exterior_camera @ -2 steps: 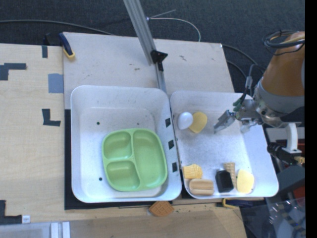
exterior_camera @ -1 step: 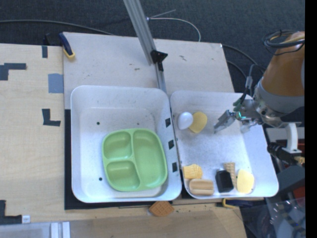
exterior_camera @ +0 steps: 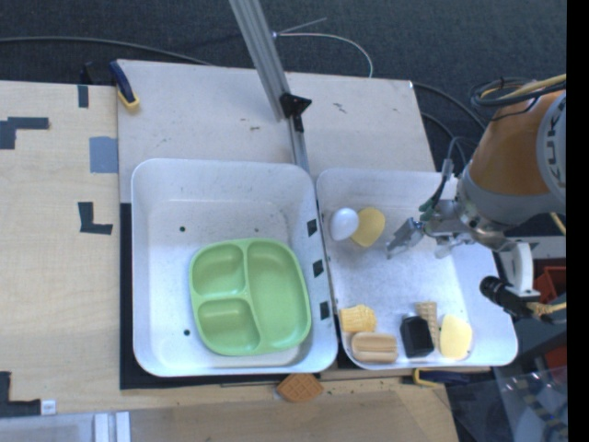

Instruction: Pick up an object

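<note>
Green divided plate (exterior_camera: 249, 296) in left bin (exterior_camera: 147, 247)

partial letters "ku" on the orange arm band (exterior_camera: 552, 150)

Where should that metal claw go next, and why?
Probably a short move left and down toward the yellow rounded toy beside the small white ball. The gripper hangs just right of them in the right white bin, holding nothing between its fingers.

1. Green divided tray (exterior_camera: 249, 296), lower centre: smooth plastic, slight sheen.
2. Two white bins (exterior_camera: 147, 247): matt plastic, speckled.
3. Bench (exterior_camera: 46, 247), left: pale wood-look, matt.
4. Diagonal pole (exterior_camera: 258, 35), top: brushed metal.
</note>
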Robot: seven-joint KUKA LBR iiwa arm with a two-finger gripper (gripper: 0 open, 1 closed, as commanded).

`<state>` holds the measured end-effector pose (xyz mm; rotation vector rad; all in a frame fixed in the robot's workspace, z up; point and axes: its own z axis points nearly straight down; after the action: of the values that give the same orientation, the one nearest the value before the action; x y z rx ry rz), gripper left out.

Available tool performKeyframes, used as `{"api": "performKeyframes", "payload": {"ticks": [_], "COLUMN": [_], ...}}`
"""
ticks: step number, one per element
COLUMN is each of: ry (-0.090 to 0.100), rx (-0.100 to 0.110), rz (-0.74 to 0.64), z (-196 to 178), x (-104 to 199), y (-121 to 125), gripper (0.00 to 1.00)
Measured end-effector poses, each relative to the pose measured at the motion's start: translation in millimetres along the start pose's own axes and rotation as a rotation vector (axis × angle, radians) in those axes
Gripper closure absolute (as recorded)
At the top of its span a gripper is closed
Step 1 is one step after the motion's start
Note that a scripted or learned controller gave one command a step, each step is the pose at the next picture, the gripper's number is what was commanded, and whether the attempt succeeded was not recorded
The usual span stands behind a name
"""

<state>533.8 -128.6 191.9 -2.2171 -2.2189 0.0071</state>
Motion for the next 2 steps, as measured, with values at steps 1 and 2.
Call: {"api": "performKeyframes", "payload": {"ticks": [1, 2], "ry": [0.0, -0.002], "rx": [0.002, -0.006], "rz": [0.0, 0.0], "z": [61.7, 103.6], "x": [-4.3, -4.3], "y": [3.8, 4.2], "gripper": [0.0, 0.0]}}
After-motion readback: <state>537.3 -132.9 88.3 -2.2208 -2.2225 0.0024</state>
